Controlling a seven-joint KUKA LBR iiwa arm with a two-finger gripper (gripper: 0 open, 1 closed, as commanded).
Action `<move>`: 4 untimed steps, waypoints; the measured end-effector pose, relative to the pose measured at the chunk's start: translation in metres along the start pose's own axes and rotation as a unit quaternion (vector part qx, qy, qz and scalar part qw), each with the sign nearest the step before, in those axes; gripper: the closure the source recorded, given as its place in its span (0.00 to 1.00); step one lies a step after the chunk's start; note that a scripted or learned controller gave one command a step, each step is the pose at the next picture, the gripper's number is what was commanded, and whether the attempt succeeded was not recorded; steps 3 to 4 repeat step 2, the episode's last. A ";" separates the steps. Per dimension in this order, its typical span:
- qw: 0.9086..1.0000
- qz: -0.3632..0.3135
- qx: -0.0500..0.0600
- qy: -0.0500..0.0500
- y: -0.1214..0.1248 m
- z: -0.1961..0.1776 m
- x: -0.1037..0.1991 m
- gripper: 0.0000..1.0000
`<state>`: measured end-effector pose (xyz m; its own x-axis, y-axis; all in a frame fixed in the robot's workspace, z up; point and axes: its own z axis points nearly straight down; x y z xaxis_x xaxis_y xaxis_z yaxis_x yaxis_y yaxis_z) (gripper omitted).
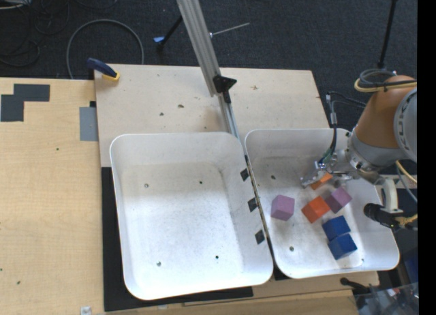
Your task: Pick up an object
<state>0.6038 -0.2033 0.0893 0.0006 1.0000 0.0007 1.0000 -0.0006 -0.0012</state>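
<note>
Arm (385, 119) enters from 3 o'clock, end effector (325, 172) low inside right bin (286, 144); whether it is open or closed cannot be told. Small orange piece (320, 181) right at its tip, contact unclear. Crowding at 5 o'clock of tip: orange block (315, 208), purple block (338, 199) touching it, two blue blocks (338, 236) just below. Second purple block (283, 207) apart, at 8 o'clock. Left bin (136, 163) beside. Metal post (201, 41) rises from surface (272, 95) at 11 o'clock. No legible writing.

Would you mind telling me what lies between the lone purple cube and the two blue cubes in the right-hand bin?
In the camera view, the orange cube sits between the purple cube and the blue cubes, apart from the purple cube.
</note>
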 end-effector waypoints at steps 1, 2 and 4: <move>1.000 0.002 0.000 0.000 -0.001 -0.011 -0.002 1.00; 1.000 -0.004 -0.002 0.001 0.028 -0.049 0.063 1.00; 1.000 -0.004 -0.002 0.001 0.028 -0.049 0.063 1.00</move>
